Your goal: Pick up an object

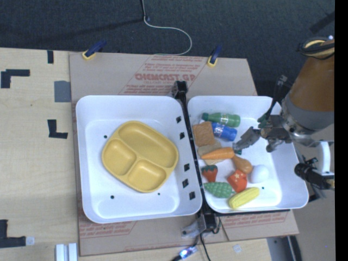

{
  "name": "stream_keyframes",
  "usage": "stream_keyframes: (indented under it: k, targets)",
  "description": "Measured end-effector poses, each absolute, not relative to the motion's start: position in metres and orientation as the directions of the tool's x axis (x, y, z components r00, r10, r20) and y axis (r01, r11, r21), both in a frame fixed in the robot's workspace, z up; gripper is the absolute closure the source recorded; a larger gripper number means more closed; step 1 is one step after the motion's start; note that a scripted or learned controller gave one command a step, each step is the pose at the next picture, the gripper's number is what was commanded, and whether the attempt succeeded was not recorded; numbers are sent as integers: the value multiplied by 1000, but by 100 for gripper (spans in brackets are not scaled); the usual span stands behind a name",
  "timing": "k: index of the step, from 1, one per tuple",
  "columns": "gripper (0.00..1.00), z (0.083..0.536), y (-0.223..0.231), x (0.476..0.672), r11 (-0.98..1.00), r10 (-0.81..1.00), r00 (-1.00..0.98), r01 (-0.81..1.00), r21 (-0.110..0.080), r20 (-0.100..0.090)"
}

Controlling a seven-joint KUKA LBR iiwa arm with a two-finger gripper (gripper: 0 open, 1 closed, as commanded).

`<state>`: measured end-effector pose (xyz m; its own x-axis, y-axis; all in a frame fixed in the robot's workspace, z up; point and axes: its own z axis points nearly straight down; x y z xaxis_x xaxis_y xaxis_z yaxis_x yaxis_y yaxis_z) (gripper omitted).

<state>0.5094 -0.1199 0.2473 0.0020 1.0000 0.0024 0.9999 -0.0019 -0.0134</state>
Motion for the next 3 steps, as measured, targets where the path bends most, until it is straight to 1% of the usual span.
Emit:
stream_keyframes:
  k: [1,2,3]
  targets:
    - [0,253,-120,512,1,1000,-1,1000,-2,0]
    - [0,209,-120,509,0,1000,0,1000,-6,1]
    - [0,144,-119,506,0,1000,0,1000,-9,2]
